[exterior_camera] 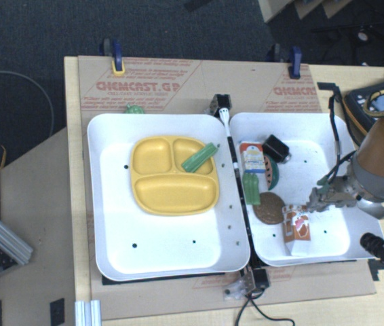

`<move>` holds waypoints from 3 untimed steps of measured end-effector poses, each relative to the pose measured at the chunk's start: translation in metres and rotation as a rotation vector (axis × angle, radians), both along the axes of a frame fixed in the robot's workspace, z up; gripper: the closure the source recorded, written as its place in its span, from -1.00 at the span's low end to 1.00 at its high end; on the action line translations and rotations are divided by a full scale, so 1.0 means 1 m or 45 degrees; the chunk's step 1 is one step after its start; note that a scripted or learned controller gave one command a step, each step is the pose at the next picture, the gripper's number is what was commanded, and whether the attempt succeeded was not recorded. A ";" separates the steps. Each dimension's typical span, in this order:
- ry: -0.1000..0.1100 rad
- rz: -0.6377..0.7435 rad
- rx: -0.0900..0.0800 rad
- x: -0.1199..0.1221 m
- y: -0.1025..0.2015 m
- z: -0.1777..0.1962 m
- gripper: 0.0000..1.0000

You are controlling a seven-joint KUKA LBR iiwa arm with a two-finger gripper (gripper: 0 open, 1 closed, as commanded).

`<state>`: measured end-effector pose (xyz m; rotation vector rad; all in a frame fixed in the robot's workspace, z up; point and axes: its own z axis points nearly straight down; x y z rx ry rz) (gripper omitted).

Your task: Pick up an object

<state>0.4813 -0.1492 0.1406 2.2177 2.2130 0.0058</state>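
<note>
The claw [316, 202], its state impossible to tell, is hanging just beside the red-and-white packet [296, 227] in the right bin [328, 131], seemingly approaching, and needing to lower squarely over it.

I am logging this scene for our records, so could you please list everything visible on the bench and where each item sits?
bins: two, white, side by side on the bench
tray: one, yellow, three compartments, in the left bin
stick: one, green, lying across the tray's upper right compartment
carton: one, white and orange, right bin near its left wall
bottle: one, green, just below the carton
block: one, black, upper part of the right bin
disc: one, brown, middle of the right bin
packet: one, red and white, lower right bin
clamps: two, blue, at the board's far edge
arm: one, grey with orange band, from the right
end effector: one, over the right bin, just above the packet
</note>
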 end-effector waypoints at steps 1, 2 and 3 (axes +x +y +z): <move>-0.012 0.016 0.007 0.013 0.082 0.154 1.00; 0.022 0.010 0.009 -0.004 0.147 0.075 1.00; 0.001 0.010 0.008 -0.001 0.194 0.151 1.00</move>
